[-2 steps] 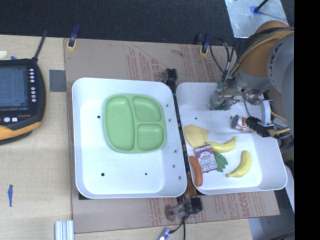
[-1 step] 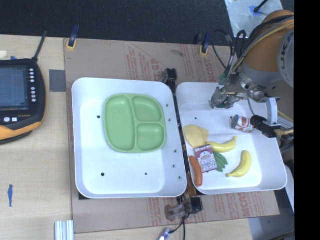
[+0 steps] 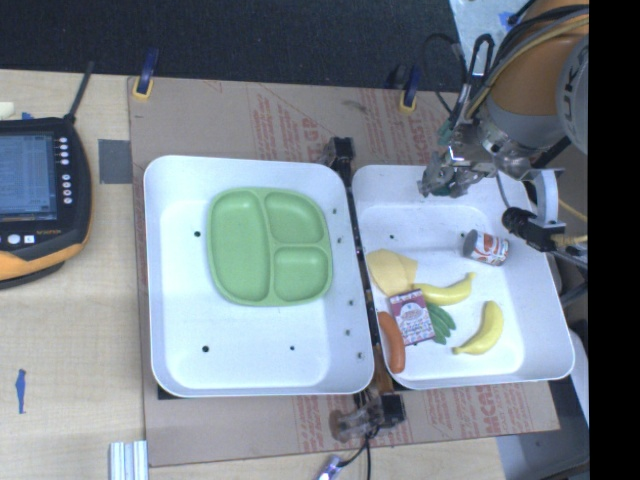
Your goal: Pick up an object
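Gripper (image 3: pixel 452 176) hangs over the far edge of the right bin (image 3: pixel 535 363); cannot tell its state. In that bin: small can (image 3: pixel 486 247) on its side near the gripper; two bananas (image 3: pixel 481 330), a sausage (image 3: pixel 392 341) and a red packet (image 3: pixel 412 319) toward the near edge. Left bin (image 3: pixel 175 358) holds a green divided plate (image 3: pixel 268 245).

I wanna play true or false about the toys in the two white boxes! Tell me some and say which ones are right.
1. The green plate lies in the left bin. True.
2. Two bananas are in the right bin. True: one near the middle, one further right.
3. The can stands on the green plate. False: it lies in the right bin, near its right side.
4. The gripper holds a banana. False: it is at the right bin's far edge, away from both bananas.
5. The orange sausage is in the right bin. True.
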